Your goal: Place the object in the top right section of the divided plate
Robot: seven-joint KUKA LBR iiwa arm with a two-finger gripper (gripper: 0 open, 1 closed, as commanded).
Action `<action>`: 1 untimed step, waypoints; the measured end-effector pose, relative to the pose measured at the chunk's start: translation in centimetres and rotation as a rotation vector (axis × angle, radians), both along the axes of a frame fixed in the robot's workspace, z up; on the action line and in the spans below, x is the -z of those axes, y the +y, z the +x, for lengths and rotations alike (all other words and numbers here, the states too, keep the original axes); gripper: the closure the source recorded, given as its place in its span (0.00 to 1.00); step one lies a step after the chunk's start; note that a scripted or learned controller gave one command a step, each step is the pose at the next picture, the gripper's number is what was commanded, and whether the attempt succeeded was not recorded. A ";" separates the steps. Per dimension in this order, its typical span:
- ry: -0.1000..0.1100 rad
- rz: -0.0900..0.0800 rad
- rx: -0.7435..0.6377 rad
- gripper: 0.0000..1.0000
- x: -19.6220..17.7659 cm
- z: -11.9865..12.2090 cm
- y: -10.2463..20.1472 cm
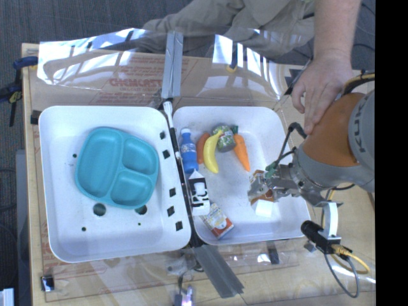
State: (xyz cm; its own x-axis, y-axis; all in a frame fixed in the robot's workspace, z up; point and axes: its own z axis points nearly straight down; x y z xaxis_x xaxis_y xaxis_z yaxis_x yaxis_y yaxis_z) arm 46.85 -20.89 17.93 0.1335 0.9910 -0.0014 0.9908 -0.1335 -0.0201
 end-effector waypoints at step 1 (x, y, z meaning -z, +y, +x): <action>-0.016 0.001 -0.171 1.00 -2.3 7.2 5.8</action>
State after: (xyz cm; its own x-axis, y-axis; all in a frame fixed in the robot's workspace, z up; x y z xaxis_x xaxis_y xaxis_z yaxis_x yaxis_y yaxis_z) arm 54.07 -15.13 20.23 -0.0371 0.9993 0.0004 0.9993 0.0371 -0.0039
